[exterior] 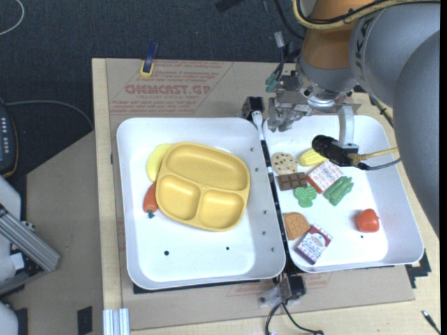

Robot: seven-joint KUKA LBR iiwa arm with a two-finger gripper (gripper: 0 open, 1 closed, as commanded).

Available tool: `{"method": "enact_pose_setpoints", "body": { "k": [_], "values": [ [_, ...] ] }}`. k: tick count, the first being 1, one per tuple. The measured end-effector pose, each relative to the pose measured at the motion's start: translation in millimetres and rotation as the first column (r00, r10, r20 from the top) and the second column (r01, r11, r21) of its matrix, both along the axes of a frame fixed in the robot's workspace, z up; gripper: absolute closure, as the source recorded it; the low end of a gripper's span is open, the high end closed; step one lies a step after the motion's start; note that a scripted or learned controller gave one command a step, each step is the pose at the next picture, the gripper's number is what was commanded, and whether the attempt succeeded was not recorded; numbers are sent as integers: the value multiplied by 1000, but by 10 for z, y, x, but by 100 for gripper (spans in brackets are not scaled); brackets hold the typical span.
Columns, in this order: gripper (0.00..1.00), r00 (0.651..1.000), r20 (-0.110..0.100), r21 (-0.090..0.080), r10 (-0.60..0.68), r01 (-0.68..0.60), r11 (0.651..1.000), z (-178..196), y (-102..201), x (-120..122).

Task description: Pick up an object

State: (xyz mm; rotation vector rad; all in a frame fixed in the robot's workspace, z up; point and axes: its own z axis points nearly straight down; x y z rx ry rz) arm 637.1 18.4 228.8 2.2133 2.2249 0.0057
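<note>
The likeliest target is the cookie [283,162], lying at the far left of the right bin [398,208], close to the divider wall and nearest the gripper [281,117]. The gripper is hanging just beyond it, over the bin's far edge. It is carrying nothing that can be seen, and whether it is released or clenched cannot be told from this angle.

Things are crowding round the cookie. A chocolate bar [292,181] is lying just in front of it, and a yellow piece [312,157] is sitting just to its right. A red packet [323,176], broccoli [304,196] and a green pod [339,190] are bunching up beyond those. A tomato [367,220], a waffle [296,223] and a second packet [313,244] are lying nearer the camera, with more room.

In the left bin [133,187] a yellow tray [202,185] is resting on a banana [157,160] and beside a pepper [150,199].

The risks, as I judge them:
- The cookie is flat, so a descent stopping short would likely be closing on air.
- The wall is standing close, so a drift left could be striking it.
- A drift right could be nudging the neighbours or pinching two at once.
</note>
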Motion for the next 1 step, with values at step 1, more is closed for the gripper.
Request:
{"method": "enact_pose_setpoints", "body": {
  "k": [1],
  "values": [
    [100, 1000, -7, 0, -3, 3, 1000, -95, 150, -6]
  ]
}}
